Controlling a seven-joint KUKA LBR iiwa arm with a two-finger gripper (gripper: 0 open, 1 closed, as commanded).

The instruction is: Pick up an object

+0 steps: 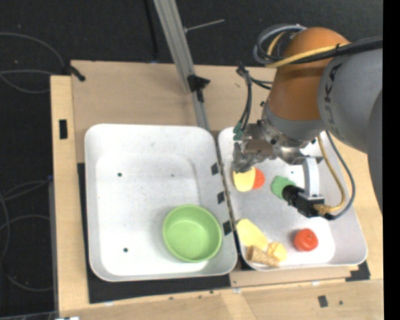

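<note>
Camera view from above the bench takes in two shallow white bins side by side, the left bin (120,152) in the middle of the frame and the right bin (347,242) toward the lower right. From the upper right the grey arm (353,92) with its orange band reaches down over the right bin's upper left corner. Its gripper (245,167) hangs directly above a yellow and orange piece (247,180) that lies by that bin's left wall; whether it touches the piece, and how the gripper is set, I cannot tell from here. Just right of that piece sits a green object (280,186), partly behind a black cable fitting. Lower in the same bin lie a red object (305,240) and, near the bottom left corner, a yellow block (251,233) touching a tan, crinkled item (267,253). Over in the left bin, a green bowl (192,233) rests upright at the lower right.
</note>
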